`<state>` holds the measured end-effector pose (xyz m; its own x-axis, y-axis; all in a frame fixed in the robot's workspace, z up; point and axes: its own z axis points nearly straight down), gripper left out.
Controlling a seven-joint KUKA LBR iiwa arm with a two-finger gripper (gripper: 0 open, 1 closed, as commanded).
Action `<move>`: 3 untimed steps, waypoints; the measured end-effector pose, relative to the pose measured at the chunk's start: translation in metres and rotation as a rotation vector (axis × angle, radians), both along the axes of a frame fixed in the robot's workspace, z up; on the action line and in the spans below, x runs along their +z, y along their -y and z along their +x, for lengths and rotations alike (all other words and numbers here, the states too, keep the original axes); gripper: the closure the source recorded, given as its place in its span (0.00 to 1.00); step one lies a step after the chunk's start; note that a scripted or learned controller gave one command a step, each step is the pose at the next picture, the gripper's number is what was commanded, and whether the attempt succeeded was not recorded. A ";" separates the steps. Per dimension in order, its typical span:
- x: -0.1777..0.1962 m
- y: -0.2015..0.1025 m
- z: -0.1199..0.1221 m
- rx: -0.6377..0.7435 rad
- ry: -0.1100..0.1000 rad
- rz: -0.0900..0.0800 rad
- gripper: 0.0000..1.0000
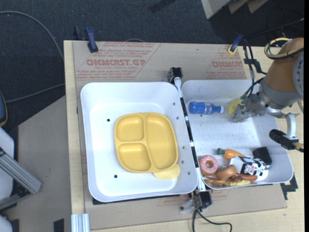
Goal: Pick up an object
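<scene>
**Gripper low in the right bin, next to a yellow object near the far edge**

The arm [284,76] comes in from the right, and its gripper [244,114] sits low over the far part of the right bin [219,88], not far from that bin's right wall. Whether the fingers stand wide or narrow cannot be told; they are small and dark against the white floor. A small yellow object [235,105] lies just beside the gripper on its left, touching or nearly touching it, and nothing can be seen held between the fingers.

A blue bottle [204,108] lies on its side left of the yellow object, near the bin's far-left corner, with its pale cap pointing right.

Along the bin's near edge several toys are heaped together: a pink-iced doughnut [209,165] near the left wall, an orange carrot-like piece [232,154] just behind it, a brown bread-like piece [227,172], a hot dog [236,180] against the near wall, and a black-and-white patterned item [255,168] to the right. A small black block [262,154] lies just beyond that.

In the left bin [96,129], a yellow three-section plate [146,142] lies flat around the middle, with a pale yellow disc [168,173] peeking from under its near-right corner.
</scene>
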<state>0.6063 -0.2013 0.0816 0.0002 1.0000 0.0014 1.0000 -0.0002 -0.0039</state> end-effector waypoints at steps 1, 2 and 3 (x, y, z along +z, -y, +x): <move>0.076 -0.019 -0.013 0.001 0.003 -0.002 1.00; 0.075 -0.019 -0.013 0.001 0.002 -0.001 0.00; 0.010 -0.080 0.038 0.001 -0.002 -0.001 0.00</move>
